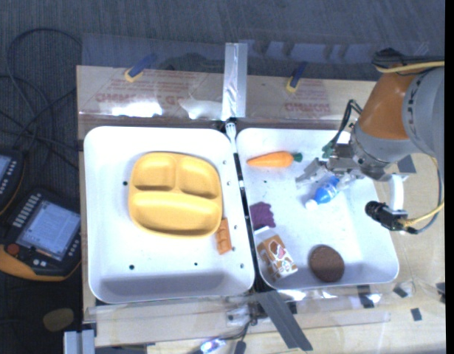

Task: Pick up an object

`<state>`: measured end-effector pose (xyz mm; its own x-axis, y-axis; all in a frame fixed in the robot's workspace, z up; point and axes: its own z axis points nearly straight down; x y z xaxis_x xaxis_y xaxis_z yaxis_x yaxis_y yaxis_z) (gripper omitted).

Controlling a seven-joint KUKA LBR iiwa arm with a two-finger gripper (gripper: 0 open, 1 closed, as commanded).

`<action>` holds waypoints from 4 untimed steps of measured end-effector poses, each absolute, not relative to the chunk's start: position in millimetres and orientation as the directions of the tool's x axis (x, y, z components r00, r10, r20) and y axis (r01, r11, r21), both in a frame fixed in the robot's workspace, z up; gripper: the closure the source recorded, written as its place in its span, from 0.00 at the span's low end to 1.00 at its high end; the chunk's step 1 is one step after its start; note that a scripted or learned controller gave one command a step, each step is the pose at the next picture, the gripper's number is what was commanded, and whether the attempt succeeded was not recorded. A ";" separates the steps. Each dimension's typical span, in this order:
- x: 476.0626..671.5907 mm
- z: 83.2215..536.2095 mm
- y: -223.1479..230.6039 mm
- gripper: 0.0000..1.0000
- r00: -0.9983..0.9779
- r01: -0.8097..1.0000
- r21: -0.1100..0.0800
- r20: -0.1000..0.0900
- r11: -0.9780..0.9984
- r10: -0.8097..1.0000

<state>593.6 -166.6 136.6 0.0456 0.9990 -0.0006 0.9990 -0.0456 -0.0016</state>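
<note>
In the right bin (374,253), a small blue bottle with a white cap (325,193) lies on its side near the middle. My gripper (328,174) hangs right over it, open, with one finger to the bottle's left and the other to its right. The bottle is not lifted. Also in this bin are an orange carrot (271,159) at the back left, a purple bunch of grapes (262,214), a printed snack packet (277,257) at the front left and a brown round object (326,262) at the front.
The left bin (108,264) holds a yellow divided plate (175,194) and a small orange piece (224,236) by the divider. The grey arm with its orange band (385,113) comes in from the right over the right bin's back corner.
</note>
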 end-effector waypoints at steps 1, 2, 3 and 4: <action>597.0 88.4 -181.0 0.00 -0.045 0.999 0.006 -0.003 0.045 0.999; 598.1 98.7 -181.3 1.00 -0.045 0.999 0.009 -0.003 0.045 0.999; 578.2 109.0 -195.8 1.00 -0.211 0.978 -0.001 -0.002 0.211 0.978; 636.1 193.3 -129.4 1.00 -0.194 0.981 -0.001 -0.001 0.194 0.981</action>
